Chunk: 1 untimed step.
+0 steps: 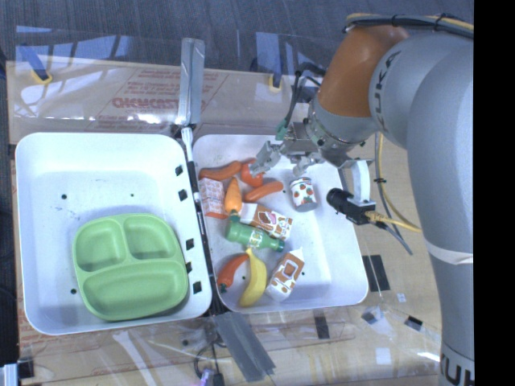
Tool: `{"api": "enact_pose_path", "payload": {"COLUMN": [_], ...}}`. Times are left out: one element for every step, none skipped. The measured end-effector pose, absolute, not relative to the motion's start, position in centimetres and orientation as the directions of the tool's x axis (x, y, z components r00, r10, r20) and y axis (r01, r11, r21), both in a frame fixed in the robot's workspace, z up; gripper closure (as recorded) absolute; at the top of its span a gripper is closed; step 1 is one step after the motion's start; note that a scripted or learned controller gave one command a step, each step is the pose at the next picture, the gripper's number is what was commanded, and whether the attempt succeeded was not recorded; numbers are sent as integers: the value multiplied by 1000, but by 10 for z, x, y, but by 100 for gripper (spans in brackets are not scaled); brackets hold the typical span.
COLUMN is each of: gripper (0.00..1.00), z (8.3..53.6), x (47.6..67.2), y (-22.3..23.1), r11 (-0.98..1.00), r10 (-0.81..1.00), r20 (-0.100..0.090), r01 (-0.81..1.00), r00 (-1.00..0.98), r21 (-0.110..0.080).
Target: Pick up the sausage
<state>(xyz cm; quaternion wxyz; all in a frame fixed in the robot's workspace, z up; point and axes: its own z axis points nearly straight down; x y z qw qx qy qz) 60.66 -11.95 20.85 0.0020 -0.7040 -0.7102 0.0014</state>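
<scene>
Sausage [220, 170] is the thing that matters, and it lies in the right bin [342, 276], up near that bin's back-left corner, a reddish-orange link with its long axis running roughly from nine to three o'clock, tipped slightly upward at the three o'clock end. The end effector [282, 158] hangs over the back of the same bin with its two fingers spread apart and nothing between them; one fingertip [263, 156] sits just beside the sausage's three o'clock end, so the target lies toward nine o'clock from the tool. A second reddish link [265, 189] lies just toward five o'clock of the first, near a carrot [233, 195] and a small white jar [302, 193], which makes the spot crowded; my judgement is that the tool needs a short shift toward nine o'clock and a descent with the fingers straddling the sausage across its narrow width, or it may catch the neighbour instead. Further toward six o'clock sit a green bottle [251, 236], a banana [255, 277] and small cartons. The left bin [48, 159] carries a green divided plate [130, 265], well apart from the action.
</scene>
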Motion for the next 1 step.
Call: {"api": "enact_pose_path", "payload": {"gripper": [0], "z": [92], "x": [645], "y": [-126], "r11": [124], "r10": [992], "r20": [0], "r01": [992], "r00": [-124], "r21": [-2]}}
